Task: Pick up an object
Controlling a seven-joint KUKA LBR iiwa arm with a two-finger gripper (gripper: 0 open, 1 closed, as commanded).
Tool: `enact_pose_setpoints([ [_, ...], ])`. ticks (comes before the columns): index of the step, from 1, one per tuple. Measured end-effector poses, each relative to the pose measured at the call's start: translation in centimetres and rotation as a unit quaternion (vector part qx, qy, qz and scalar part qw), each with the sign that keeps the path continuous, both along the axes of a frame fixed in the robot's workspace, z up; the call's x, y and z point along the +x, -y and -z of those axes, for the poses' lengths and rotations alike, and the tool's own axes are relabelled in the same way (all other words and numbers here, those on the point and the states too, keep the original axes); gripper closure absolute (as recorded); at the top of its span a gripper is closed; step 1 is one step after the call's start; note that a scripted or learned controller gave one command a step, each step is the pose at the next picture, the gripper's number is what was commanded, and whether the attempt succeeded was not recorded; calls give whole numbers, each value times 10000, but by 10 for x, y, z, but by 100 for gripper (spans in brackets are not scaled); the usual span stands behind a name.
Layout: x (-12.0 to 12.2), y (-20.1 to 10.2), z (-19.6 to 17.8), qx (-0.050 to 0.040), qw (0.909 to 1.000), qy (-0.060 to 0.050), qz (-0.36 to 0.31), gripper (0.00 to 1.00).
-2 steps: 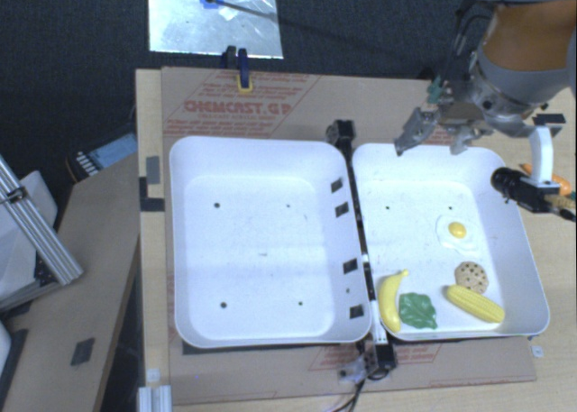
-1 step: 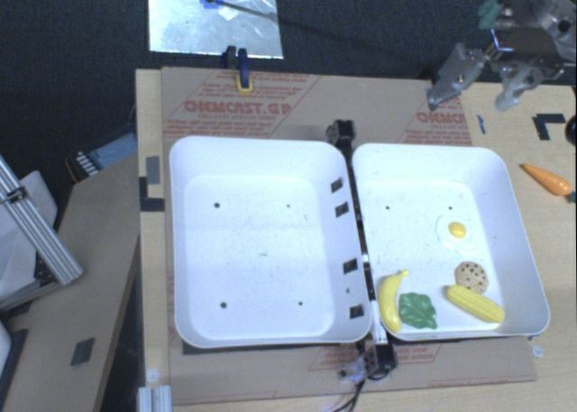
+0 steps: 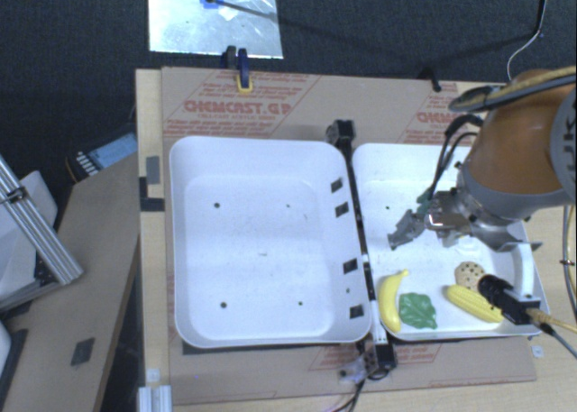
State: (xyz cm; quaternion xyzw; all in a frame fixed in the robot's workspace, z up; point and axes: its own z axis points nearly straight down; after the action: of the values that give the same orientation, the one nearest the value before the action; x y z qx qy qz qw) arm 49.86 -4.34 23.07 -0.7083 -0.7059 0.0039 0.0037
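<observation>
2 white bins sit side by side on the brown bench (image 3: 270, 105): the left bin (image 3: 183, 221) and the right bin (image 3: 397, 176). The gripper (image 3: 403, 230) hangs over the middle of the right bin. It is too blurry to tell if it is spread or pressed together. 4 things lie along the near side of the right bin, apart from the gripper. A yellow banana (image 3: 390, 300) lies by the left wall. A green toy (image 3: 418, 311) sits right beside it. Farther right is a round cookie (image 3: 468, 272), with a yellow piece (image 3: 471, 302) just near of it.
</observation>
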Motion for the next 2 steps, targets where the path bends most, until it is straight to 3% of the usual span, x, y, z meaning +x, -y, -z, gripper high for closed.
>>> enact_pose_setpoints([
  [1, 12, -79, -155, 20, 9999, 147, -87, 0],
  [2, 5, -132, -264, 18, 9999, 121, -64, 0],
])
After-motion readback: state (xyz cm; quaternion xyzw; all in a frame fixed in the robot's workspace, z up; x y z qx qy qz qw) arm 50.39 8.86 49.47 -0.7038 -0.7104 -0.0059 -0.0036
